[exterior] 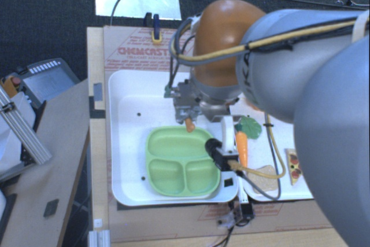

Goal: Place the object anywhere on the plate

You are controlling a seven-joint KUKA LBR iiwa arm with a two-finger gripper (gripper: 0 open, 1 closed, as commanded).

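Here a small orange object (189,124) is being seen just below the gripper (189,115), at the far rim of the green plate (173,165). Whether it is being pinched by the fingers cannot be told, since the wrist is covering them; their state is being left open. The object appears to be hanging at the edge of the plate's large compartment, touching or nearly touching the rim. The task is being judged as near its end: the object is being brought over the plate, and what is left is to set it down inside and release it.

The plate is lying in the left bin (124,124), toward its near right corner. In the right bin (277,194) a toy carrot (241,147), a green leafy piece (250,126) and a pizza slice (293,166) are lying, partly hidden by the arm (300,55). The bins are being carried on a cardboard sheet on the table (69,142), with dark floor beyond and a tablet (49,81) at the left.
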